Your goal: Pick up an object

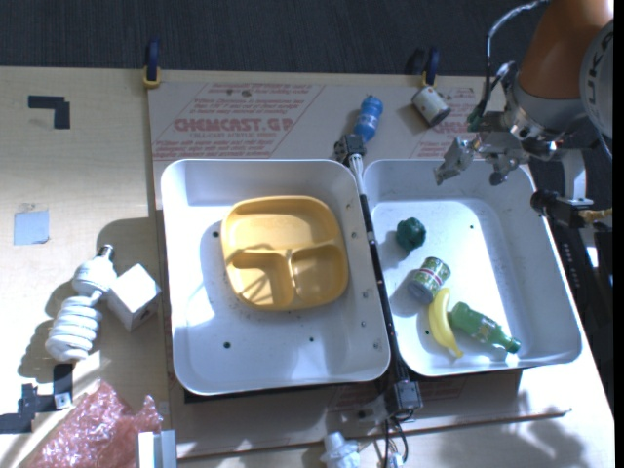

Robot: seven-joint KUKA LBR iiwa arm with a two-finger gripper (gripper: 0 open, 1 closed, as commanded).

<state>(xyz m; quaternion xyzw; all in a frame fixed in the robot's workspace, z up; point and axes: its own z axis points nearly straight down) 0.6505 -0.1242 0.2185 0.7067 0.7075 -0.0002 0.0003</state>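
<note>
1. Claw (pixel 478 161) of the grey arm: hangs above the far edge of the right-hand shallow white bin (pixel 546 291), its two fingers spread apart with nothing between them.
2. Yellow plastic banana (pixel 443 324): lies in the near half of the right bin, long axis running from far to near with a slight lean to the right, curved.
3. Green plastic bottle (pixel 481 326): lies on its side just right of the banana, neck pointing toward the bin's near right corner.
4. Small tin can with a green-and-white label (pixel 428 279): tipped over just beyond the banana (label text too small to read).
5. Dark green rounded object (pixel 410 232): sits apart, nearer the far left of the right bin.
6. Yellow divided plastic tray (pixel 285 253): rests in the left-hand white bin (pixel 195 339).
7. Brown cardboard sheet (pixel 244 115) on the table: red print reads roughly "CHEMCAST" (the rest is illegible).
</note>
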